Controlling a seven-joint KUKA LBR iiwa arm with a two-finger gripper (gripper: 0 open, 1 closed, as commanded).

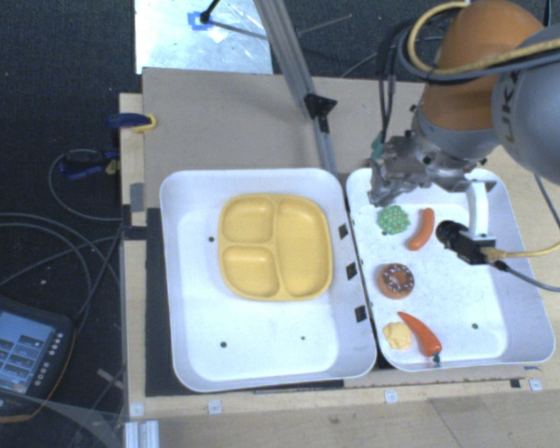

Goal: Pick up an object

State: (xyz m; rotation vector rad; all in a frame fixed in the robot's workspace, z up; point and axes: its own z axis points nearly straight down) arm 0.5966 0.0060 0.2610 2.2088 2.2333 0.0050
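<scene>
While nothing has been lifted yet, as far as I can judge, every item sits on the floor of the right bin (527, 339). Nearest me, lower right of the frame, a yellow lump (398, 335) touches a chili (422, 331). Just above them lies a donut (396, 280). Further up, broccoli (392, 219) and a sausage (421, 229) lie side by side. The tool (388, 187) hangs right over the broccoli's upper edge, so that looks the likely target; the grasp and lift remain. Whether the tool is apart or together I cannot tell, since the wrist and grey housing cover its tips. The left bin (191, 343) holds a yellow tray (273, 246). At the top right, the arm's orange band runs off the frame.
</scene>
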